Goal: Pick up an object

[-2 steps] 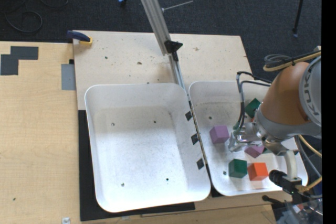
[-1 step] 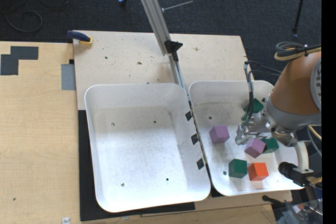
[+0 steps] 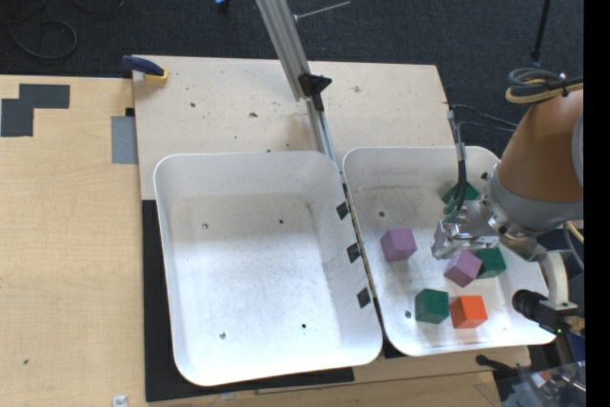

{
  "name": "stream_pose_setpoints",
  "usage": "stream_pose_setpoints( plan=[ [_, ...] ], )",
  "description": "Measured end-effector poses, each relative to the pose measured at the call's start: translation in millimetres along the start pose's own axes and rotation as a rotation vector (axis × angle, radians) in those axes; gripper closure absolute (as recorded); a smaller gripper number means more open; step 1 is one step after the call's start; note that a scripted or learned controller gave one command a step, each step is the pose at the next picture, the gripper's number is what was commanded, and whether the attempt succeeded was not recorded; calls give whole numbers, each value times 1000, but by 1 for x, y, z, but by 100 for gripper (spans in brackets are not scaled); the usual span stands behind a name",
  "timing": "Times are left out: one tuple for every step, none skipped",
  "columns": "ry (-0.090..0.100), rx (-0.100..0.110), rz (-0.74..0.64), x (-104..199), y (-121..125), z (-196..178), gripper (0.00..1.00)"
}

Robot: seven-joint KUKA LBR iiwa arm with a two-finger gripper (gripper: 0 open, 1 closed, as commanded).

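Overhead slanted view of the bench with two shallow white bins. The left bin (image 3: pixel 181 195) occupies the centre of the frame; the right bin (image 3: pixel 400 169) lies toward the right edge and holds all the loose objects, so any pick must be made there. A divider strip with dark clips (image 3: pixel 351 232) separates the two bins, and a slanted aluminium rail (image 3: pixel 276 14) rises from the bench toward the top of the frame.

The arm (image 3: pixel 543 157) enters from the right and bends down over the right bin, placing the gripper (image 3: pixel 454 241) low among the blocks. Whether its fingers are spread or pressed together cannot be told: the metal parts merge with the blocks beneath.

Candidate objects: a purple block (image 3: pixel 398 243) just left of the gripper, clear of its neighbours; a second purple block (image 3: pixel 463 268), tilted, directly below the gripper and apparently touching or nearly touching it; a green block (image 3: pixel 492 261) just beside that one on the right; another green piece (image 3: pixel 467 194) partly hidden behind the wrist. Near the lower rim a dark green block (image 3: pixel 432 306) and an orange block (image 3: pixel 468 311) sit side by side.

Judged from position, the tilted purple block is the likely target. No block is seen between the fingers, so no grasp is confirmed. The close green neighbour may obstruct a clean closure.
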State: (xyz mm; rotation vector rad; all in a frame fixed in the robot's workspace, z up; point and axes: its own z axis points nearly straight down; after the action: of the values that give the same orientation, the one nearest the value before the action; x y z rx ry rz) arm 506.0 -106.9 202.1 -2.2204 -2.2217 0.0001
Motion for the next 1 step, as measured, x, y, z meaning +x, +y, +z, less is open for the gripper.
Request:
stream_pose_setpoints(
  plan=[
    [2, 1, -3, 47, 9, 1, 100]
  ],
)
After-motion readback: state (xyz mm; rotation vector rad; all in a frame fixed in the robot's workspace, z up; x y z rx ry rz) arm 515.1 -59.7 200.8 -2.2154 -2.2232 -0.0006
